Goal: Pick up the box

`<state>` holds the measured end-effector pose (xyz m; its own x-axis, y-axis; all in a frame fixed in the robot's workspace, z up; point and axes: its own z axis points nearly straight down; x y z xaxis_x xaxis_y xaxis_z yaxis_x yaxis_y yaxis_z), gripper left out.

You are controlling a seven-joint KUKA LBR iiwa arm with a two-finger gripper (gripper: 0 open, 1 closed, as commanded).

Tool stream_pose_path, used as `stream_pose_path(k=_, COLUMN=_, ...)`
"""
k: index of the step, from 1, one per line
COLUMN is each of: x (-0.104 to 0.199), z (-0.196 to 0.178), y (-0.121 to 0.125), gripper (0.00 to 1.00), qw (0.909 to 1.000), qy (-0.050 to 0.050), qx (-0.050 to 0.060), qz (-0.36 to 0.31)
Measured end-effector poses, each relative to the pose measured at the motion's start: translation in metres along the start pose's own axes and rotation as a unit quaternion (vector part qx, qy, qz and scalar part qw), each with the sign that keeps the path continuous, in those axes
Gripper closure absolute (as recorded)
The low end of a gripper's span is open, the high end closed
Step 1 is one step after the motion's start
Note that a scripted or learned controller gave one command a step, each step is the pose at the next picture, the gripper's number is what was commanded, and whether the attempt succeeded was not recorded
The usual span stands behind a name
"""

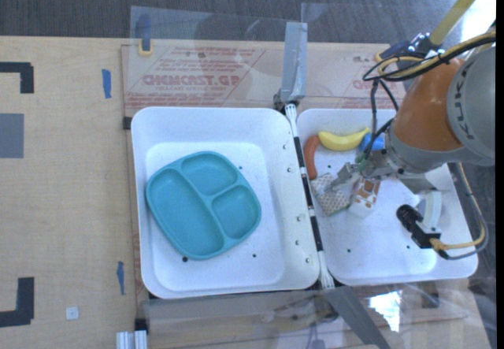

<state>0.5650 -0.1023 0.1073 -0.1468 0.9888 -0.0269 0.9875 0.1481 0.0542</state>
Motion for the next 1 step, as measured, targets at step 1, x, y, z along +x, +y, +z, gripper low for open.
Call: stream_pose_path(k=1, x=-0.0124, z=0.0032, y=0.0508, gripper=0.00, qw=0.9999, qy=0.004, qx=0.006, qz=0.011)
